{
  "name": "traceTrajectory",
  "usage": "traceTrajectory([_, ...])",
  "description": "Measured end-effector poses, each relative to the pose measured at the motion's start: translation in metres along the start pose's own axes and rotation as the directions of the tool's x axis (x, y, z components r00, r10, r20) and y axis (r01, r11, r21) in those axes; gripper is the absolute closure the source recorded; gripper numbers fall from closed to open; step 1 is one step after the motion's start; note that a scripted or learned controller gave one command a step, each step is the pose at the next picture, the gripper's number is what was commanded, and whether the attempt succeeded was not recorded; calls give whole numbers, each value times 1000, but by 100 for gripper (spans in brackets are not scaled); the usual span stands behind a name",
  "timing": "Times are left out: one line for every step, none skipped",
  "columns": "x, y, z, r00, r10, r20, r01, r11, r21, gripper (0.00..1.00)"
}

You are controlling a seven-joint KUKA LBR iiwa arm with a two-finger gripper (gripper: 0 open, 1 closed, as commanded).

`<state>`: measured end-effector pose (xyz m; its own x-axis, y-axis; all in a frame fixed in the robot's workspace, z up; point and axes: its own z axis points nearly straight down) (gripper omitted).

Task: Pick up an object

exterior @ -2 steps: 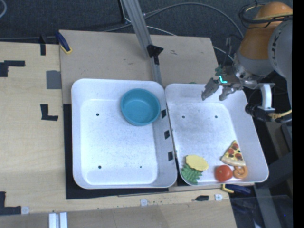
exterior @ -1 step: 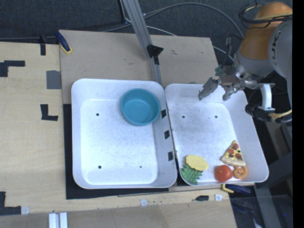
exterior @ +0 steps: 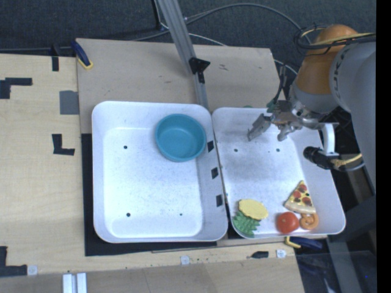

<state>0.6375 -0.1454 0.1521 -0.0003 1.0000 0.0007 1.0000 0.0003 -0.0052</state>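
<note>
My gripper point(exterior: 270, 130) hangs over the far part of the right bin point(exterior: 263, 170), its two fingers spread apart with nothing between them. At that bin's near end lie several toy foods: a yellow and green piece point(exterior: 250, 213), a red tomato point(exterior: 286, 223), an orange piece point(exterior: 308, 221) and a pizza slice point(exterior: 299, 198). A blue bowl point(exterior: 179, 137) sits at the far right of the left bin point(exterior: 146, 194). The gripper is well away from all of them.
A grey metal pole point(exterior: 183, 41) slants down from the top to the gap between the bins. The arm's grey and orange body point(exterior: 330, 66) fills the upper right. Black cables run behind the bench.
</note>
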Motion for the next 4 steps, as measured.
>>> traceTrajectory([-9, 2, 55, 1000, 0, 0, 0, 1000, 1, 0])
traceTrajectory([-9, 2, 64, 1000, -1, 1, 1, 1000, -4, 0])
traceTrajectory([-9, 3, 52, 1000, -1, 2, 1, 1000, -7, 100])
traceTrajectory([-8, 0, 10, 1000, 0, 1, 0, 1000, -8, 100])
